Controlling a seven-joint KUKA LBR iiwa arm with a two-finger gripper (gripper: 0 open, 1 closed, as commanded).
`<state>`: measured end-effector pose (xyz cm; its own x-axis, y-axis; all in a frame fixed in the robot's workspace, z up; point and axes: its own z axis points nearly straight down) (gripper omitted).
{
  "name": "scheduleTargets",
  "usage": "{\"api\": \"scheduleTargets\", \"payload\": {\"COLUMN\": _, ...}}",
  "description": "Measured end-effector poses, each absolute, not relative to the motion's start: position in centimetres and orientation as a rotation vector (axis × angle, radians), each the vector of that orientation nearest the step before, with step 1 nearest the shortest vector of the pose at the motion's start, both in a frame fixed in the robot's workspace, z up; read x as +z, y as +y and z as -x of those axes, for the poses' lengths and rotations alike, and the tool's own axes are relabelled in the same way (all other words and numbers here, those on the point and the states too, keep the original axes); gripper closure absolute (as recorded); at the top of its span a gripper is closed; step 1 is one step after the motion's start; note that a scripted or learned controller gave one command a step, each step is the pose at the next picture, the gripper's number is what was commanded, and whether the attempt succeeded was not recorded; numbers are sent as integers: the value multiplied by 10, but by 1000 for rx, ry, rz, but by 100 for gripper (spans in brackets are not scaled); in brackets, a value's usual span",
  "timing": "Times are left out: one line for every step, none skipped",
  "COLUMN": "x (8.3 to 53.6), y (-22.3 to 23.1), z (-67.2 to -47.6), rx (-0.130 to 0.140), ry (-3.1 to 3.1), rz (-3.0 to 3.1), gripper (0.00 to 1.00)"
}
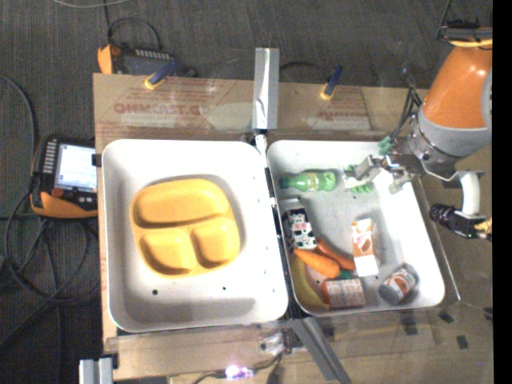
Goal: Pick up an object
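**Hand at far edge of right bin; nothing held**

The hand [376, 169] sits low over the far side of the right bin [432, 250], fingers apart, nothing between them. A small green item [359, 185] lies just below it; too small to identify. The nearest clear candidate, a green bottle [310, 182], lies on its side just left of the hand. Judged light, rigid, smooth and liable to roll; best gripped across the middle of the body. An orange carton [363, 245], a carrot [320, 258] and a small can [398, 283] lie nearer the front. The left bin [120, 294] holds a yellow divided tray [186, 224].
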<state>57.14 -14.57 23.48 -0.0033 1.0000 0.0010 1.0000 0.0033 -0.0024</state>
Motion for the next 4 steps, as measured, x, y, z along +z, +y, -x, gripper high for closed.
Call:
{"api": "scheduleTargets", "payload": {"x": 93, "y": -162, "z": -542, "rx": -2, "ry": -2385, "rz": 2048, "gripper": 0}}
{"api": "scheduleTargets", "payload": {"x": 102, "y": -161, "z": -543, "rx": -3, "ry": -2386, "rz": 2049, "gripper": 100}}
{"api": "scheduleTargets", "payload": {"x": 213, "y": -90, "z": -599, "rx": 3, "ry": -2296, "rz": 2145, "gripper": 100}}
{"api": "scheduleTargets", "payload": {"x": 261, "y": -98, "z": -540, "rx": 7, "ry": -2017, "rz": 2408, "gripper": 100}}
